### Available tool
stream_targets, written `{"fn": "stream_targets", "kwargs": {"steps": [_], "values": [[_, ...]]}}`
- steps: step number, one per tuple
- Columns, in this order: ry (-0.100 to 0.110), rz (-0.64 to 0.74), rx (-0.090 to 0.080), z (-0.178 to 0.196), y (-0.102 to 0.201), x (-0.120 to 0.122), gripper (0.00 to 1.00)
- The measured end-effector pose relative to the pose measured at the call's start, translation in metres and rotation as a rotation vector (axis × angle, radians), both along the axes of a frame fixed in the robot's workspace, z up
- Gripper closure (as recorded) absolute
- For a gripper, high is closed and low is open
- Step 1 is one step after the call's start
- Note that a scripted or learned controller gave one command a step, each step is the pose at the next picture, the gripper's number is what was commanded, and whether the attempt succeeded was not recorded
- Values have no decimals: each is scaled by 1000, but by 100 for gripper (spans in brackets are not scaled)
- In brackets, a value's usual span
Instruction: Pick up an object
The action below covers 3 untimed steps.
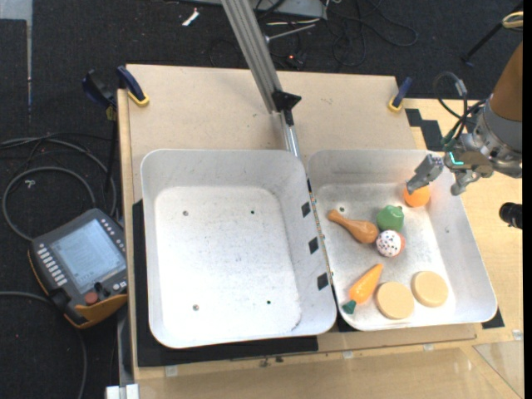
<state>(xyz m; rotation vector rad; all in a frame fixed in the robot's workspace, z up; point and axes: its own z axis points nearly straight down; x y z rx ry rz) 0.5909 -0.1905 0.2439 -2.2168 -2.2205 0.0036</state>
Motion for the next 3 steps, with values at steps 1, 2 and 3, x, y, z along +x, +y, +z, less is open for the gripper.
{"fn": "stream_targets", "kwargs": {"steps": [1, 2, 3], "values": [[-3, 1, -1, 2, 0, 0, 0], [2, -3, 0, -62, -2, 0, 0], [1, -2, 0, -105, -1, -2, 0]]}}
